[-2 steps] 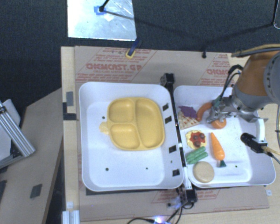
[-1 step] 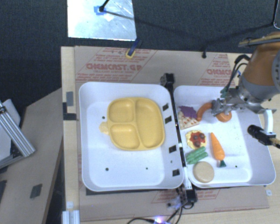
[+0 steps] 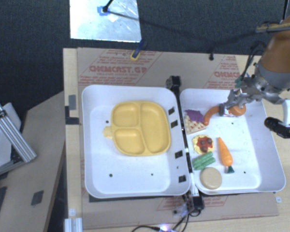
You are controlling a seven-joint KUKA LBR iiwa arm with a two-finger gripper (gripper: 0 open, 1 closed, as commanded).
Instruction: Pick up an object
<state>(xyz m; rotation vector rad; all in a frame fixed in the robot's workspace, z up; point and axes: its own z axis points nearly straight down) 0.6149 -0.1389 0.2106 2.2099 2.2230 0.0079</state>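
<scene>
Looking down on the bench, we see two shallow white bins side by side: the left bin [image 3: 94, 178] carries a yellow divided plate [image 3: 137, 128], and the right bin [image 3: 268, 173] carries a scatter of toy food. The arm [image 3: 279, 57] comes in from the right, grey with its orange band above the wrist, and the gripper [image 3: 230, 108] sits low over the far part of the right bin.

Just at the gripper tip we make out an orange sausage-like piece [image 3: 211, 114] curving away to its left, and a round orange piece [image 3: 238, 111] just beside it on the right — both touching or nearly touching the tip. Whether either one is actually between the fingers, and how far the gripper is spread, we cannot tell from this angle.

The other items lie apart from the gripper, nearer the camera. A purple piece [image 3: 195, 115] rests beside a waffle-like square [image 3: 195, 125] close to the divider. Below them sit a small pizza-like round [image 3: 203, 143], a carrot [image 3: 224, 152], a green bean pod [image 3: 203, 160] and a tan disc [image 3: 211, 178] — the disc being the farthest from the gripper.
</scene>
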